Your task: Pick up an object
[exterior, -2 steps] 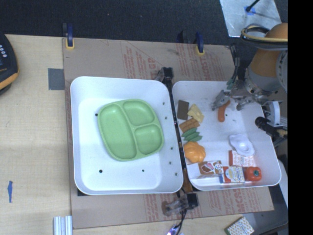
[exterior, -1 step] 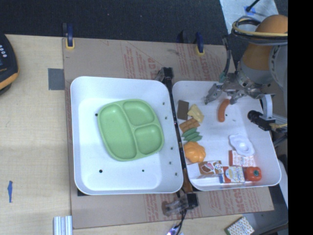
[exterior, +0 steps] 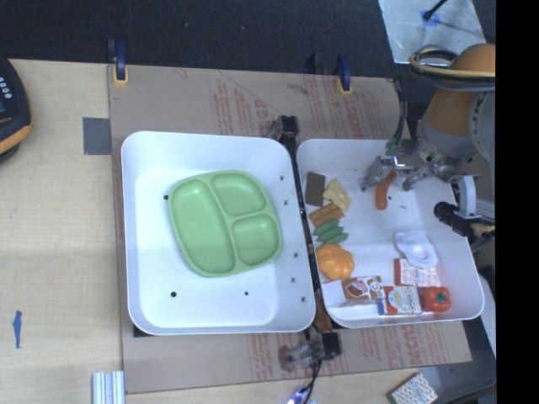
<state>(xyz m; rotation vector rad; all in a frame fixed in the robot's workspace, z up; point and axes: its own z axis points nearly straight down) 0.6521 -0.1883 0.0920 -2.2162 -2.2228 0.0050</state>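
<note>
Pincer [exterior: 389,175]: you see it low over the far part of the right bin [exterior: 459,310], its two fingers splayed apart in a released stance, with nothing between them; the tip of an orange-red sausage-shaped piece [exterior: 382,194] lies just under and between the fingertips, resting on the bin floor. From left to right you then find: a dark device with an orange edge [exterior: 10,108] at the far left of the bench; the left bin [exterior: 143,301], which bears a green three-compartment plate [exterior: 226,221] near its middle; along the right bin's left wall, a brown block [exterior: 315,188], a pale yellow piece [exterior: 337,195], an orange-brown piece [exterior: 325,214], green pods [exterior: 330,231] and an orange fruit-shaped item [exterior: 335,262], running from far to near; at that bin's near edge, small printed cartons [exterior: 381,294] in a row, with a red tomato-shaped item [exterior: 434,298] at the right end; a white crumpled item [exterior: 415,246] just beyond them. Arm [exterior: 459,99]: enters from the far right, orange band uppermost
</note>
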